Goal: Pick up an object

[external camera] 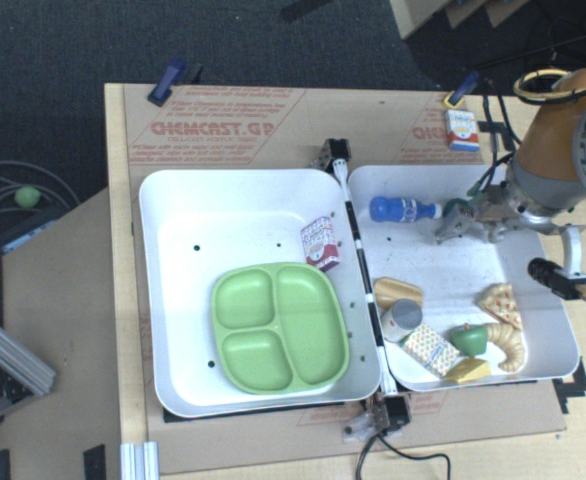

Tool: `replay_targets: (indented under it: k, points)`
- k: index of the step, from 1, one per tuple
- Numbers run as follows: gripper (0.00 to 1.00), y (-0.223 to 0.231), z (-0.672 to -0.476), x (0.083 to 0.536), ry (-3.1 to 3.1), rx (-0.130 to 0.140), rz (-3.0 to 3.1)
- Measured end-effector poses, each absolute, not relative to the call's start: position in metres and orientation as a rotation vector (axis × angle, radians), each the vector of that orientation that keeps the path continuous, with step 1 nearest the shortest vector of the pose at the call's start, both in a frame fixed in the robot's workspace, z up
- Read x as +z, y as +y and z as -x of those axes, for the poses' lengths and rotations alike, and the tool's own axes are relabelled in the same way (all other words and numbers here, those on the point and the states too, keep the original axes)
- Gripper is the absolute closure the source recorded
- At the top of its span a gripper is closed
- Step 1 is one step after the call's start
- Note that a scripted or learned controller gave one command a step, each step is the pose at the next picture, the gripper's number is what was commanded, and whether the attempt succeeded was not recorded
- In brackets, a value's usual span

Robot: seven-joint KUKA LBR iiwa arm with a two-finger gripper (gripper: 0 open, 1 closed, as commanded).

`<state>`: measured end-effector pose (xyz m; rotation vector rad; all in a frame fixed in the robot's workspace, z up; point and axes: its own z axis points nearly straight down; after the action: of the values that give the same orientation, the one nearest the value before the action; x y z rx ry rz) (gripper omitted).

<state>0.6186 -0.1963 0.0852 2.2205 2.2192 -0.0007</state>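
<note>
Dark blue-grey carpet (pixel 173 18) all around; tan cardboard-covered surface (pixel 223 128) with red print carries two shallow white bins side by side, black clips at the seam between them.

Left white bin (pixel 173 208): light green plastic plate with three compartments (pixel 276 328) sitting low and centre, and a small red-and-white carton (pixel 319 242) against the right wall, just above the plate's top right corner.

Right white bin (pixel 543 363): blue plastic bottle with a white cap (pixel 401 209) lying on its side near the top left. Lower down is a clutter: tan bread-like piece (pixel 397 291) at the left wall, small grey round can (pixel 406 316) touching it, checkered yellow-white packet (pixel 428 349), green pepper-shaped toy (pixel 469 339), yellow wedge (pixel 465 371), and a tan croissant-shaped piece (pixel 505 323) at the right.

Grey arm with orange band (pixel 558 138) comes in from the right, wrist low over the top of the right bin. Claw (pixel 465 220) sits just right of the bottle's cap end, close to the bin floor. Nothing visibly between the fingers; can't tell how far open they are from this angle. Can't tell whether it touches the bottle either.

Small white-and-orange box (pixel 462 128) lies on the surface above the right bin, near a blue clamp (pixel 461 90).
</note>
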Motion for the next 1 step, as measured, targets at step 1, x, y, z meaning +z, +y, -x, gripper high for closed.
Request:
replay_targets:
  k: [1]
  points:
    - [0.00, -0.1395, -0.6508, 0.0825, 2.230, -0.029, -2.237]
